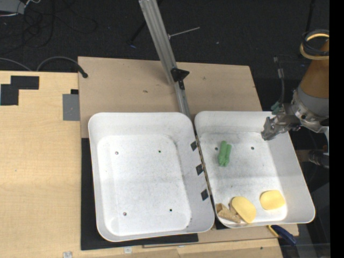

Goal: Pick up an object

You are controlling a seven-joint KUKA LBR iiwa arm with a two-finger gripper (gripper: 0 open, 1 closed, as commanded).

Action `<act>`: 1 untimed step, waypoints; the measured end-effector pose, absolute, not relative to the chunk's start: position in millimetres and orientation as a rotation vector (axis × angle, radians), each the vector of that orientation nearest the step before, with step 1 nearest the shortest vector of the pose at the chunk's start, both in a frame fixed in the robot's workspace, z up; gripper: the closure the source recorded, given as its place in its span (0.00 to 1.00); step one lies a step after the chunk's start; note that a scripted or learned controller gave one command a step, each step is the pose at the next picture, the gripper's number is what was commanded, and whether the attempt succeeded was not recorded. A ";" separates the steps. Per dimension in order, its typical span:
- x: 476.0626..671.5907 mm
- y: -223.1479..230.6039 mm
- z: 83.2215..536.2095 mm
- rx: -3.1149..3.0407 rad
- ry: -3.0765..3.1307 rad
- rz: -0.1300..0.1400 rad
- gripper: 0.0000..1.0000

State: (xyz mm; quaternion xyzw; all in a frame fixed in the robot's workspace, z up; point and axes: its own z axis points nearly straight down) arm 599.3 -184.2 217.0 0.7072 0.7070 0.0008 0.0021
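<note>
In the right bin [290, 160] a green oblong object [224, 153] lies near the left wall. Two yellow rounded pieces [244, 208] [272, 200] rest near the front edge, and a tan crumbly piece [228, 214] lies beside the left one. My gripper [272, 128] hangs over the right bin's far right corner, well to the right of the green object and above the bin floor. Nothing shows between its fingers.
The left bin [102, 144] stands beside the right one, joined by black clips [199, 169]. A grey metal rail [163, 50] slants up from between the bins. Wooden bench boards lie behind and to the left.
</note>
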 end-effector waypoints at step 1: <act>599.9 -185.4 270.1 2.218 2.220 0.002 1.00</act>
